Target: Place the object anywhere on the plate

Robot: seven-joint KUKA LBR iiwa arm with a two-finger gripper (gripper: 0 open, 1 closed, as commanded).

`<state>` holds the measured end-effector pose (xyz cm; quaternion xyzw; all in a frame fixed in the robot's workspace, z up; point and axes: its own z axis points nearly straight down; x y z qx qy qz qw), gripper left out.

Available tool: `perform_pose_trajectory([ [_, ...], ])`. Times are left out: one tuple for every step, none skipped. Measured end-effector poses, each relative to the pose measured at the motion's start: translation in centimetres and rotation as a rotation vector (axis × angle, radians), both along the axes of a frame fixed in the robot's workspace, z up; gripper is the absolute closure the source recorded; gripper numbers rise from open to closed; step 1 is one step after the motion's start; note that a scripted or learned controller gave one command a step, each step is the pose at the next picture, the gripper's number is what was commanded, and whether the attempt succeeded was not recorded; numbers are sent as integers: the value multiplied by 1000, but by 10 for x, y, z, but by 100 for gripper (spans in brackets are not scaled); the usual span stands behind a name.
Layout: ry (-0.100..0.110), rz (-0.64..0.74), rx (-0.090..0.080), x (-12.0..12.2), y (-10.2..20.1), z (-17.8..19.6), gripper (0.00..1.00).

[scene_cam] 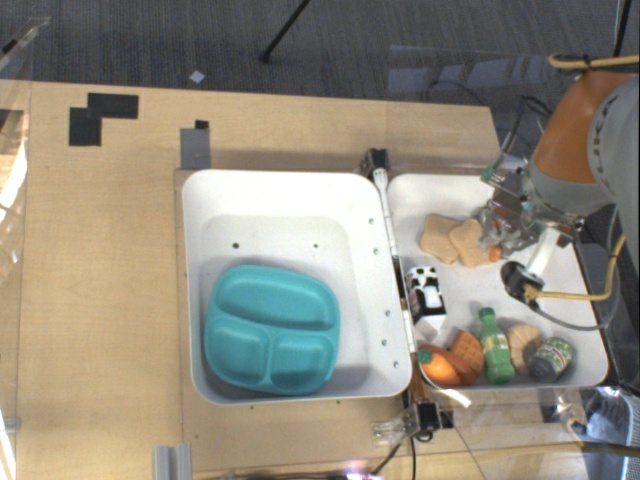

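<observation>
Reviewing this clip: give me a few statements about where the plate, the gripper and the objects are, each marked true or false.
1. The teal plate lies in the left bin. True.
2. The gripper is over the left bin. False: it is over the right bin, by the bread slices.
3. Food sits on the plate. False: nothing lies on it.
4. The green bottle is in the right bin. True.

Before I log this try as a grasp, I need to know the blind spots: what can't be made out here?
- Tool: its own body hides the tips, so a grasp can't be judged.
- Tan bread pieces: right edge under the tool; touching or apart, unclear.
- Small orange bit below the tool: too small to name.
- Black-and-white item: too blurred to identify.
</observation>
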<state>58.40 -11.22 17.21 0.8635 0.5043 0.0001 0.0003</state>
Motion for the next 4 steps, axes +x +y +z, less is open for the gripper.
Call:
perform_pose_trajectory([
  [-18, -145, 3, -28, 49, 157, 100],
  [-2, -175, 4, -9, 122, 143, 100],
  [14, -135, 2, -36, 185, 7, 100],
  [5, -361, 4, -67, 224, 25, 100],
])
